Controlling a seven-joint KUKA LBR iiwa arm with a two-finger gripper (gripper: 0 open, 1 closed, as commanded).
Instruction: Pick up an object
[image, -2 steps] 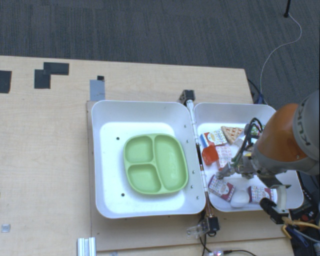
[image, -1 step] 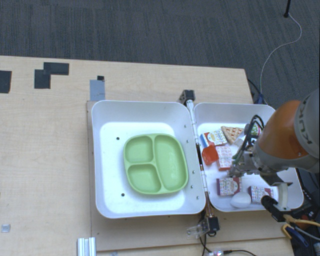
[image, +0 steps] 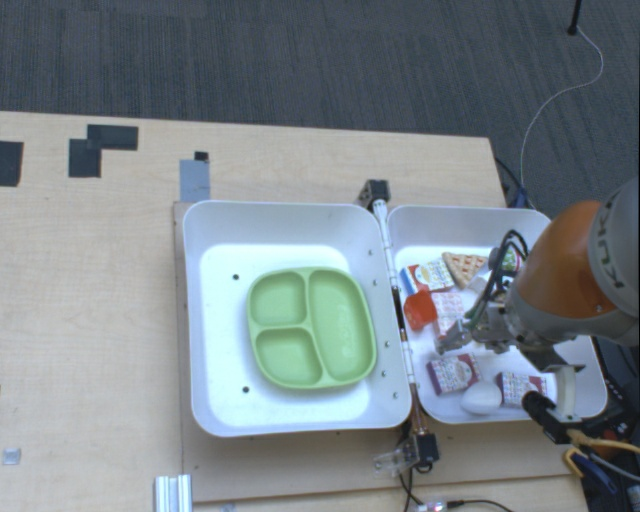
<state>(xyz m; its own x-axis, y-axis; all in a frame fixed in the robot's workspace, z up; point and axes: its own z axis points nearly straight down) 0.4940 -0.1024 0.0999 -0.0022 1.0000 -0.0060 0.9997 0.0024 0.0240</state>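
A: Largest first?
B: Pale wood counter (image: 90, 300); two glossy white bins (image: 290, 225); left holds a green three-compartment plate (image: 311, 328).
A: Smaller?
B: Right bin: red packet (image: 452, 374), triangular cracker-like piece (image: 463, 266). Gripper (image: 462, 335) above them, possibly open; cannot tell.

left bin (image: 200, 330): green tray (image: 311, 328) | right bin (image: 592, 395): packets, tool (image: 462, 336) above

Pale green divided plate (image: 311, 328) in a white bin (image: 215, 300); red packet (image: 421, 309); orange-banded grey arm (image: 570, 275); tan desk (image: 90, 330)
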